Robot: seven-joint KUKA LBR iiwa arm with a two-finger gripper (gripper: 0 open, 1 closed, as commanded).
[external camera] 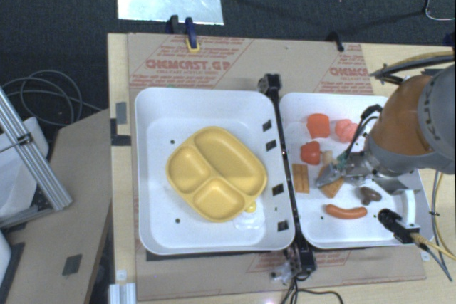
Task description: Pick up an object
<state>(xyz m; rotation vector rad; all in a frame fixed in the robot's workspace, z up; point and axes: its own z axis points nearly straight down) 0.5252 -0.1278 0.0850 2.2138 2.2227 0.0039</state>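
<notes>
My gripper (330, 174) is low in the right bin (299, 110), near its middle. It sits right over a tan wedge-shaped piece (332, 189) and hides part of it. I cannot see whether anything is held. Around it lie a red piece (311, 152), an orange-red piece (318, 125), a pink piece (346, 129), a flat brown cracker (301, 178), a small beige bit (327, 156), a sausage (345, 211) and a dark brown lump (369, 194).
The left bin (153, 153) holds a yellow divided plate (216, 172), with a small yellow bit (250, 208) at its lower right edge. The divider (282, 167) between the bins carries black clips. The arm covers the right bin's right side.
</notes>
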